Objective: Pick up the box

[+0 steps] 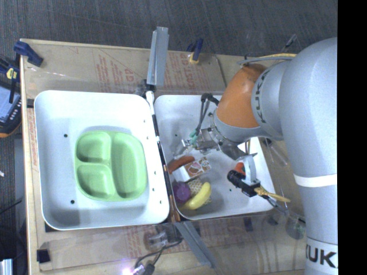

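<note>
Logged grey arm with orange band nearest the lens, reaching in from the right over the right bin. Placed jaws low over the middle of that bin, just up-frame of the box. Could not tell jaws open or closed: too small and lost in wrist hardware. Found box, small with white-and-red print, lying flat on the right bin floor, apparently not gripped. Tagged brown sausage touching or just beside its left edge. Tagged yellow banana and purple fruit nearer the front wall. Marked green divided plate in left bin, well apart from all this. Judged step as approach, pre-grasp; box not yet lifted. Needed next, by estimate: shift jaws toward the bin front to centre on box, straddle it, descend straight, keep off sausage, close, then lift.
</note>
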Motion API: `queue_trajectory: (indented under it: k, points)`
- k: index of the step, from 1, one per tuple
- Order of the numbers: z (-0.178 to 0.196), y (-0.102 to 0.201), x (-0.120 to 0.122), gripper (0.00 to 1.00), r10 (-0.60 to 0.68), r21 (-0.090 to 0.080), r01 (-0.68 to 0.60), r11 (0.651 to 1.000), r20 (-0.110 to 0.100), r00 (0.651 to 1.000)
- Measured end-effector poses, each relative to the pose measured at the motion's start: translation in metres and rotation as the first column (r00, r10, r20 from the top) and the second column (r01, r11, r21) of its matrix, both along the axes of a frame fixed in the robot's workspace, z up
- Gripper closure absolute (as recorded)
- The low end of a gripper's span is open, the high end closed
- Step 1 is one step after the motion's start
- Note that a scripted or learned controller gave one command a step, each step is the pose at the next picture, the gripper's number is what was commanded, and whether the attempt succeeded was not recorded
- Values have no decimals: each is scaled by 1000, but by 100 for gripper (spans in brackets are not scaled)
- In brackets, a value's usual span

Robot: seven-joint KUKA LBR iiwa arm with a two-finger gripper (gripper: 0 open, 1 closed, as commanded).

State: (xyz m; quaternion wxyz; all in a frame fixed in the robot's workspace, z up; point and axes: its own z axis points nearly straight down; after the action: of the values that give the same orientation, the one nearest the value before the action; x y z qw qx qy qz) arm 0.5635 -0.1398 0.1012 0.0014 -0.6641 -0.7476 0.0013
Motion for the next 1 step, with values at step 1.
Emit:
queue_trajectory:
  k: [1]
  points:
    - [-10,17,-74,0,21,1,-21,1000,1,1000]
